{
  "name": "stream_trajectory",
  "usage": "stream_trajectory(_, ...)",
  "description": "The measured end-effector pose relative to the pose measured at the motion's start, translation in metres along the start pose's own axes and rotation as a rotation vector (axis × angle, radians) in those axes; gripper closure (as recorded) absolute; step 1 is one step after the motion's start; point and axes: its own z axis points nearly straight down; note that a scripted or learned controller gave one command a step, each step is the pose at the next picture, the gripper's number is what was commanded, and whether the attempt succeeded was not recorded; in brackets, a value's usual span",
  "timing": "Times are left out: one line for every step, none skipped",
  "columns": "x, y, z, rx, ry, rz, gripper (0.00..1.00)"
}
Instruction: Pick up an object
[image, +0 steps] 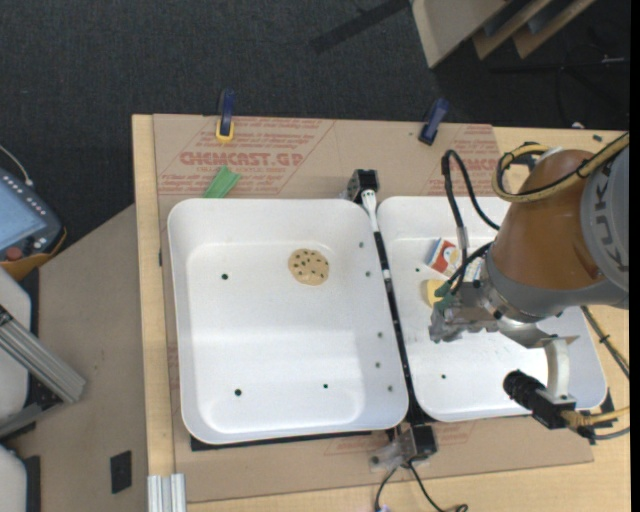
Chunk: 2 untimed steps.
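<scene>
- Two shallow white bins sit side by side on the tabletop (150, 300), the left bin (200, 320) and the right bin (480, 395), touching along a dark seam.
- One round cookie (309, 266), tan with dark spots, lies flat in the upper middle of the left bin, well apart from its walls.
- Reaching in from the right, the arm (560, 240) hangs over the right bin, its orange band covering much of the bin's upper right part.
- Its hand (448, 322) points down over the left-middle of the right bin; whether it is spread or pressed together cannot be told from this angle, and nothing can be seen pinched in it.
- Just above the hand lie a small white packet with red and blue marks (442, 254) and a yellow item (437, 292), the yellow one partly hidden by the hand.
- Beyond the bins, a green piece (221, 182) lies on the brown board (300, 150), with a yellow-and-blue clamp (226, 115) and a blue clamp (434, 120) at the board's far edge.
</scene>
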Motion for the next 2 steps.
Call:
stream_trajectory(0.042, 0.004, -0.116, -0.022, -0.003, -0.001, 1.0)
stream_trajectory(0.118, 0.026, -0.193, -0.021, -0.001, -0.005, 1.0)
